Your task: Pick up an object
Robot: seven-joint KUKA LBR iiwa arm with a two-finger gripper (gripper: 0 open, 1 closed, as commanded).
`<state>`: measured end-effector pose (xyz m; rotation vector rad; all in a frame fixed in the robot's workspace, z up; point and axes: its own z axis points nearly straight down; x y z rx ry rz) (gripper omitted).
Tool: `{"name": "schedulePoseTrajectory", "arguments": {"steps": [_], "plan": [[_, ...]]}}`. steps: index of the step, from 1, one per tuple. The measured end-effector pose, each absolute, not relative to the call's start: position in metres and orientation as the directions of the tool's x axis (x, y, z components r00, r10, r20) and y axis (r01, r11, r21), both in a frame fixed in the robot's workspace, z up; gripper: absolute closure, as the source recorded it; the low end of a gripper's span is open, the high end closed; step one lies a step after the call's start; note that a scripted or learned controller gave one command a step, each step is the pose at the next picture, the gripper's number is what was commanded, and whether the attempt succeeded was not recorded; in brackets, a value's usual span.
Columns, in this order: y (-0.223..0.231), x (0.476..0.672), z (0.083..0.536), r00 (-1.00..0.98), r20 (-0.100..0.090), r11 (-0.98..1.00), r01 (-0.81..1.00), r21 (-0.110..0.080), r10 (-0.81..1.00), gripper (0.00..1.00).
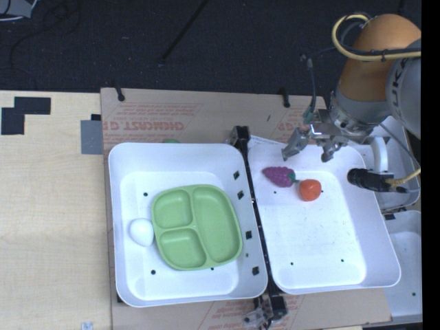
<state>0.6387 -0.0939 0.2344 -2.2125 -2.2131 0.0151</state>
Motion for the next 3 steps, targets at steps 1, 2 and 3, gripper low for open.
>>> {"name": "schedulePoseTrajectory", "arguments": {"steps": [1,2,3], "plan": [[-0.094,0.641,0.242,-0.002,0.001,0.002,1.000,-0.003,1.000,0.00],[-0.086,0.643,0.181,-0.003,0.001,0.003,1.000,-0.008,1.000,0.00],[-0.082,0.640,0.118,-0.001,0.001,0.001,1.000,-0.007,1.000,0.00]]}}
